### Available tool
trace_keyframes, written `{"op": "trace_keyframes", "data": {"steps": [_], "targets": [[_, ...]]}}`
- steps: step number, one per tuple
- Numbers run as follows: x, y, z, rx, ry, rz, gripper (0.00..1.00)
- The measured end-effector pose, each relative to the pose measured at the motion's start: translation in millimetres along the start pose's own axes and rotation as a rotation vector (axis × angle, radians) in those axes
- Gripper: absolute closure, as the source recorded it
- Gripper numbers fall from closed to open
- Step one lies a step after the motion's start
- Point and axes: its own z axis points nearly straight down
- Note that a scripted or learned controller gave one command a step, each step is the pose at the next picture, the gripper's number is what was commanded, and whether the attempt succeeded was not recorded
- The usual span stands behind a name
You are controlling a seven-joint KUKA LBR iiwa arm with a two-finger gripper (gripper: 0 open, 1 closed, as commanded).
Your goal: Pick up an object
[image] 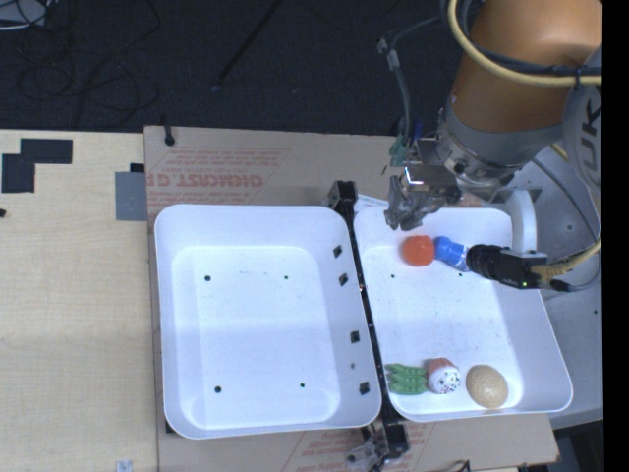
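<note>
Nearest the camera, along the near wall of the right bin (550, 362), a green toy (405, 379), a spotted white piece (443, 376) and a tan egg-shaped object (486, 385) are noted. Toward the far end, an orange ball (418, 250) touches a blue piece (449, 252). The gripper (405, 214) hangs just beyond the ball, holding nothing; its opening cannot be told. The ball is judged light, smooth and prone to rolling; a grip across its widest part is advised.
</note>
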Motion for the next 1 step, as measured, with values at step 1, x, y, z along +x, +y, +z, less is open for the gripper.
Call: {"op": "trace_keyframes", "data": {"steps": [1], "targets": [[-14.8,-14.7,-3.7,0.005,0.000,0.002,1.00]]}}
